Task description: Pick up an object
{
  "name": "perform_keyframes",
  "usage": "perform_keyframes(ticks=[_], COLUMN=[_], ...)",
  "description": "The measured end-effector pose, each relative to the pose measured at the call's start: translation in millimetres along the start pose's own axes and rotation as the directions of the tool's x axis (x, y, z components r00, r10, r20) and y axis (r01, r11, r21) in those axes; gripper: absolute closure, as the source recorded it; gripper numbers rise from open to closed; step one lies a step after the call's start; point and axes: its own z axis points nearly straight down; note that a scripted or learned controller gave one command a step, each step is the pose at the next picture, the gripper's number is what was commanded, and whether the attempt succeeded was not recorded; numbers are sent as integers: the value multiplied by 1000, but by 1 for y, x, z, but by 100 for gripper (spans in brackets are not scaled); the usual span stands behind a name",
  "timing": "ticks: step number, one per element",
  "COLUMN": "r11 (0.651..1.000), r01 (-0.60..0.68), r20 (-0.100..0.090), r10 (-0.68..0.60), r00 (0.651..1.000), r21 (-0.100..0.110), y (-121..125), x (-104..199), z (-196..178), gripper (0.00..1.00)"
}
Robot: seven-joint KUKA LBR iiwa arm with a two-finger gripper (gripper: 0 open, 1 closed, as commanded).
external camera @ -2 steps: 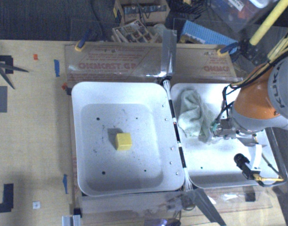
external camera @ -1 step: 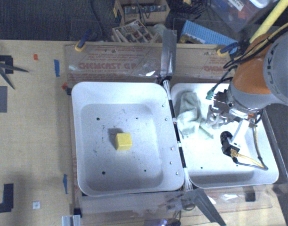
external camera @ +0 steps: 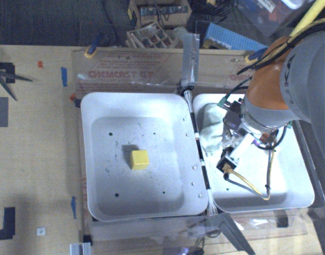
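Looming closest, the grey, orange-banded arm (external camera: 290, 84) hangs its gripper (external camera: 226, 142) over the right white bin (external camera: 290, 195), grip state unreadable, while the small yellow cube (external camera: 140, 159) sits in the left white bin (external camera: 98, 110), so descending here risks grabbing nothing.

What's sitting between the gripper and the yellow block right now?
In the camera view, bare floor of the left bin and the two bins' adjoining rims separate the yellow block from the gripper over the right bin.
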Motion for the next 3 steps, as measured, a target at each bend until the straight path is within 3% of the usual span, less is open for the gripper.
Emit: perform_keyframes(ticks=[1, 2, 3], r11=[986, 1000, 995], r01=[-164, 28, -96], r20=[0, 2, 2], r10=[164, -28, 96], r00=[986, 1000, 995], r21=[1, 5, 4], y=[-28, 1, -38], x=[47, 27, 30], z=[-97, -85, -14], gripper=[100, 100, 100])
